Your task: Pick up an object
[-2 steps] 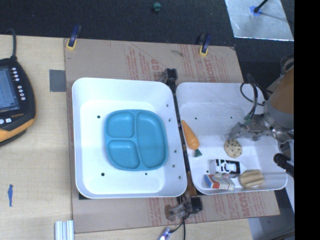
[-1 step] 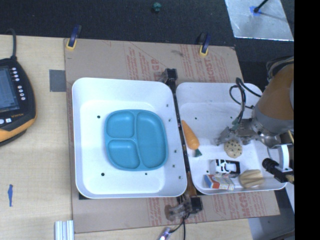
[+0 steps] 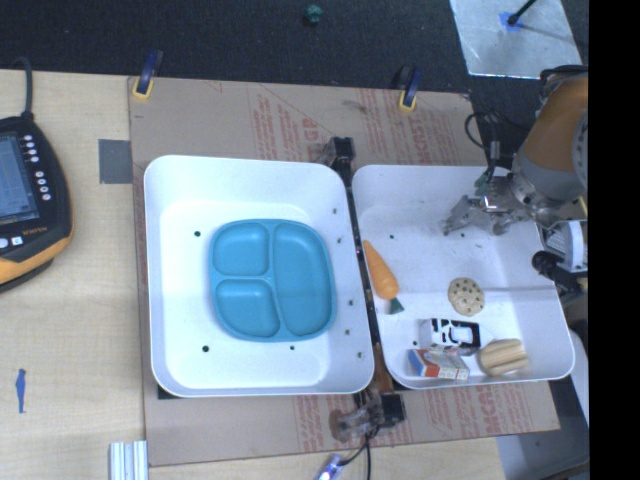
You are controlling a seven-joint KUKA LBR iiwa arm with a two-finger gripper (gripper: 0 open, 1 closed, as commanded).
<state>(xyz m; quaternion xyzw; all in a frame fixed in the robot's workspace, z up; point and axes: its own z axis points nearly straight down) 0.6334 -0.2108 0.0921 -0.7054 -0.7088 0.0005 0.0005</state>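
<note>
Right bin (image 3: 420,193): carrot (image 3: 380,271), cookie (image 3: 465,295), bun (image 3: 502,356); gripper (image 3: 482,216) above.

Teach pendant (image 3: 25,203) beside left bin (image 3: 170,193)

1. We see the gripper (image 3: 478,220) over the right bin's (image 3: 420,193) far half, fingers spread, nothing between them.
2. Right bin: carrot (image 3: 380,271) by the left wall, cookie (image 3: 465,295) mid-bin, carton (image 3: 440,362) and bun (image 3: 502,356) at the near wall.
3. Left bin (image 3: 175,193): blue tray (image 3: 272,278).
</note>
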